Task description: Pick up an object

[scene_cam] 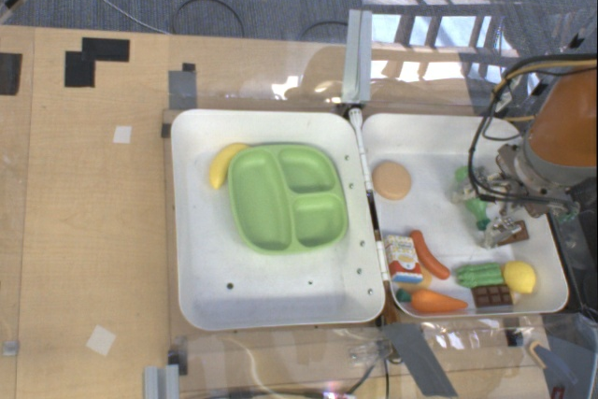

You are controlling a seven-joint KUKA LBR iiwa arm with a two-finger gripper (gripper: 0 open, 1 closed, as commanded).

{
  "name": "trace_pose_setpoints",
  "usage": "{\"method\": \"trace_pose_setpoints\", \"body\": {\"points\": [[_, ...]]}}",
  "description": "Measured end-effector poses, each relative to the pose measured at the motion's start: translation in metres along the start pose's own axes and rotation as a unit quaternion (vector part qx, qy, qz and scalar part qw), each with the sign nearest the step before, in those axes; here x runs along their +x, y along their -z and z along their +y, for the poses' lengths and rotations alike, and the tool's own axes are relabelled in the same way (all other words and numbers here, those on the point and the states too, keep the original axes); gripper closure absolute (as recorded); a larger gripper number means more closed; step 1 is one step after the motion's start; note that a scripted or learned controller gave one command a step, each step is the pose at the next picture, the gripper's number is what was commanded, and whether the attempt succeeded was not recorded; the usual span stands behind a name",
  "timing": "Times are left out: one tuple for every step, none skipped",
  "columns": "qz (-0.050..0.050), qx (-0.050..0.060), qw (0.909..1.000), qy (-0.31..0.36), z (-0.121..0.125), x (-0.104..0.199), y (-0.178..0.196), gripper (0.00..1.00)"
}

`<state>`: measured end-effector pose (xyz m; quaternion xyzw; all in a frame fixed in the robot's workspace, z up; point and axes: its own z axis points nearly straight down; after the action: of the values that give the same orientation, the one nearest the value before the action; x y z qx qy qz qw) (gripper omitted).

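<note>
Your claw (pixel 505 224) hangs low over the right bin (pixel 439 131), near a small green piece (pixel 464 175); whether it is wide, narrow or holding anything cannot be told here. Candidate objects cluster along the bin's near edge: glossy orange carrot (pixel 437 301), red sausage (pixel 430 255), ridged green vegetable (pixel 479 275), round yellow lemon (pixel 520 277), brown chocolate block (pixel 492 297). The lemon looks nearest, but a rounded, smooth skin may slip, so centre on it and descend straight. In the left bin (pixel 201 294), a green divided plate (pixel 285 197) overlaps a banana (pixel 222 164).
</note>
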<state>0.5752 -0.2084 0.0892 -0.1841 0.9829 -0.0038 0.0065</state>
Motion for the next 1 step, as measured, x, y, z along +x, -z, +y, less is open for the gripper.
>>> {"method": "trace_pose_setpoints", "body": {"points": [[-0.002, -0.002, 0.9993, 0.037, 0.0544, -0.0092, 0.0013, 0.00]]}}
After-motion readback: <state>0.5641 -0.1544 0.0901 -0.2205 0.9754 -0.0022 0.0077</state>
